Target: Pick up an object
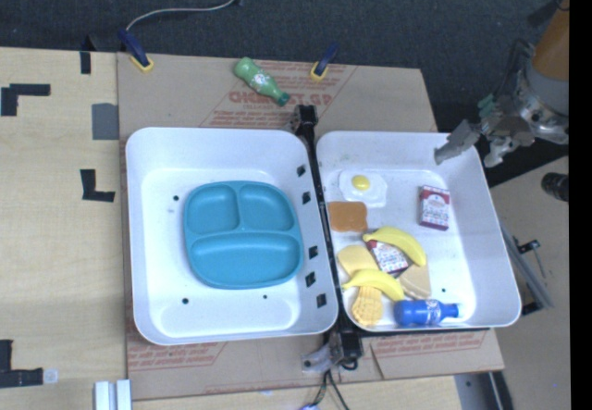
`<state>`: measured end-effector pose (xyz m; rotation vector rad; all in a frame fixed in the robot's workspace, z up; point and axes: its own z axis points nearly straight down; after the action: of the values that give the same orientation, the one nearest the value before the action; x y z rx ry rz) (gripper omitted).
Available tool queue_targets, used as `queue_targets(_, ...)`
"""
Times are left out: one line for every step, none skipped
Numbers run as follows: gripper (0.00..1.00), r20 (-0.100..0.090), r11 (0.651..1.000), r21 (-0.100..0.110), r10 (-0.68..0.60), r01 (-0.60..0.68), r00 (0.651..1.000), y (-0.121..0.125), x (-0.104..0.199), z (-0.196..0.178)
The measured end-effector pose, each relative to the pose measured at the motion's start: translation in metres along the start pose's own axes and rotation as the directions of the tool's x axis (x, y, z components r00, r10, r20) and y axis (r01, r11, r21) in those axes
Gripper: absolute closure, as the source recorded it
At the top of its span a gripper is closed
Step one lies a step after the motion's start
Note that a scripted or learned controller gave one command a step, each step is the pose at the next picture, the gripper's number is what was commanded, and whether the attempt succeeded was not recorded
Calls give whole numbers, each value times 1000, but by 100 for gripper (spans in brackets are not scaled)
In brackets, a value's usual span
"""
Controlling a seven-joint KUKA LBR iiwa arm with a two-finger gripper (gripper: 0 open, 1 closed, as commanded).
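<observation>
Hovering at the far right corner of the right bin [500, 251], with fingers spread wide and nothing between them: the end effector [474, 147] of the grey arm. Just below it, lying flat on bare white floor and apart from everything else, a small red box [434, 208] — probably the easiest pick here. Looks light and stiff, likely a toy carton with flat printed faces, so unlikely to crush or roll, though perhaps a little slick on the glossy sides. Best taken across the shorter width, fingers coming straight down on the two long edges, with room on both sides for the tips to reach the bin floor. Towards the divider, a harder crowd: a fried egg [361, 184] lying very flat, a brown slice of toast [348, 216] just beside it, then a banana [400, 242], a waffle [367, 306] and other yellow pieces touching or overlapping one another, with a blue bottle [425, 312] on its side near the front wall. Probably all light plastic, but rounded, packed close and prone to slipping or dragging neighbours along. In the left bin [139, 214], a blue divided plate [242, 234] — wide, shallow, awkward for two fingers. Out on the worktop [55, 149], behind both bins, a green bottle [261, 81] lying on its side.
</observation>
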<state>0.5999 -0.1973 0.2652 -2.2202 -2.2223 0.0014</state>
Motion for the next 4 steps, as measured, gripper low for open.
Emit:
queue_targets(0, -1, 1000, 3, 1, -1, 1000, 2, -26, 127)
queue_targets(0, 2, 1000, -3, 1, -1, 1000, -12, -11, 178)
queue_targets(0, 0, 1000, -4, 0, 0, 1000, -68, 48, 179)
queue_targets(100, 4, 1000, -7, 1, -1, 1000, -68, 47, 169)
